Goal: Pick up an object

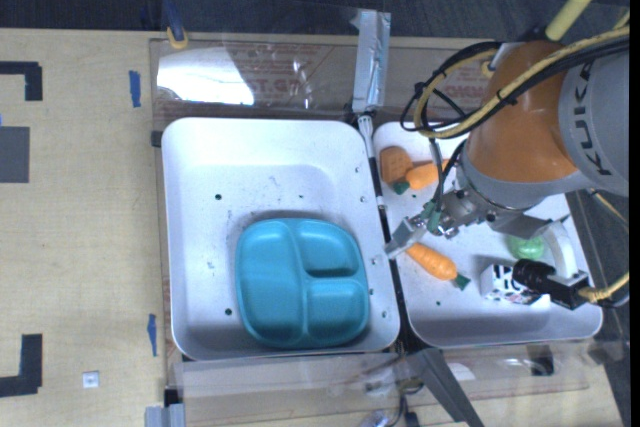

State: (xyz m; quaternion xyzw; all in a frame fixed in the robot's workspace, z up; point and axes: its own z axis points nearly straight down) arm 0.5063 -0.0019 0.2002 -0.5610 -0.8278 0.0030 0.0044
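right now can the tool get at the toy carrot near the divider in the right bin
Probably yes. The tool hangs just above and left of the toy carrot in the right bin, with nothing lying over it. The bin's left wall is close, which could crowd the approach.

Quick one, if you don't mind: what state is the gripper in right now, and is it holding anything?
Gripper: over the right bin, just above a toy carrot; open or shut cannot be told, and nothing is visibly held.
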